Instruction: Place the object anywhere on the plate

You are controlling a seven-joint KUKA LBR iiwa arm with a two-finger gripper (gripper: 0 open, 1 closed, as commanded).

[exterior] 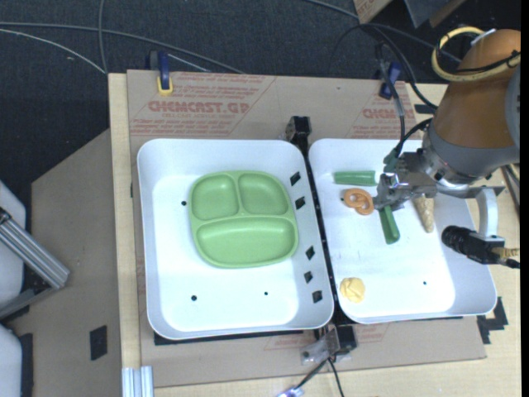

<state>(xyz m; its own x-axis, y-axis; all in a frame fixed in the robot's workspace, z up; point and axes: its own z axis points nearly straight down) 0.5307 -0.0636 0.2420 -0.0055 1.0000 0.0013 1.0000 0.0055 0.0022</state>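
Overhead view of two white bins. The left bin [165, 288] bears a green divided plate [244, 219] with three compartments, none of them occupied. The right bin [413, 300] holds the loose items: a green stick [388, 223], a second green bar [354, 177], a pretzel [358, 201], a pale yellow ball [352, 289] and a tan piece [425, 214].

The gripper [393, 190] hangs over the upper middle of the right bin, at the upper end of the green stick. Whether the grip is closed on anything or released cannot be told from this angle, since the wrist hides the tips.

Key relation: the stick's top end lies directly beneath or against the fingertips, and its long axis runs from there toward the near rim, slightly tilted. The pretzel sits just to the plate side of the fingertips; the bar lies beyond it, toward the far rim. The plate lies well away from the fingertips, across the divider between bins.

Judgement: the stick appears to be the intended object; the task stands at the grasp stage, with transfer not yet made.
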